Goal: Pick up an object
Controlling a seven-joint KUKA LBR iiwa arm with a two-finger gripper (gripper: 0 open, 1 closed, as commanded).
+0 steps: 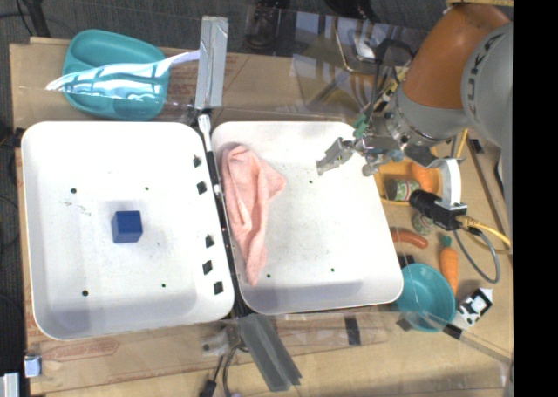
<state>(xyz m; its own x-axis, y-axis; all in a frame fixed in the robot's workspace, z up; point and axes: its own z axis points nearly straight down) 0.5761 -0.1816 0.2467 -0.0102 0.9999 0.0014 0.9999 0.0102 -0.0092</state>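
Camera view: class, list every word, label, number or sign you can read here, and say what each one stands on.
No text can be read.
Small can beside the right bin: it has a label, too blurred to read.
Black-and-white patterned tag by the teal bowl: a pattern, no legible characters.
Printed strip on the cardboard below the left bin: too small to read.
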